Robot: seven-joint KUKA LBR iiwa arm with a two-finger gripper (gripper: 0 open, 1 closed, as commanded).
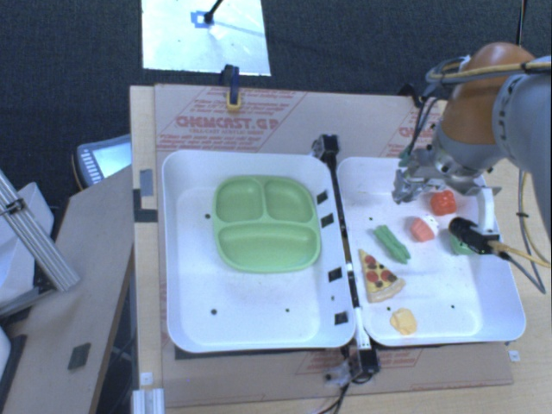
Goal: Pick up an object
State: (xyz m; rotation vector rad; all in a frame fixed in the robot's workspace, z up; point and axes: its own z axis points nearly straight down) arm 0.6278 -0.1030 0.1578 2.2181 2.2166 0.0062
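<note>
Camera view looks down on the gripper (405, 188), which hangs low over the far part of the right bin (483, 304), close to its back edge. Whether the claw is open or closed I cannot tell from this angle, and nothing can be seen in its grasp.

The pickable things all lie in that bin. A red toy (443, 202) sits just beside the gripper, toward the bin's right edge. A pink toy (423, 228) lies a little nearer the front. A green pod (392, 242) and a pizza slice (379, 276) lie toward the left wall, and a yellow lump (403, 321) sits near the front edge. The left bin (198, 300) carries only a green divided plate (263, 222).

I judge this to be the approach step, with no pick made yet. The next move likely calls for centring over one toy, probably the red one as the closest, then dropping straight down and closing on it before lifting.
</note>
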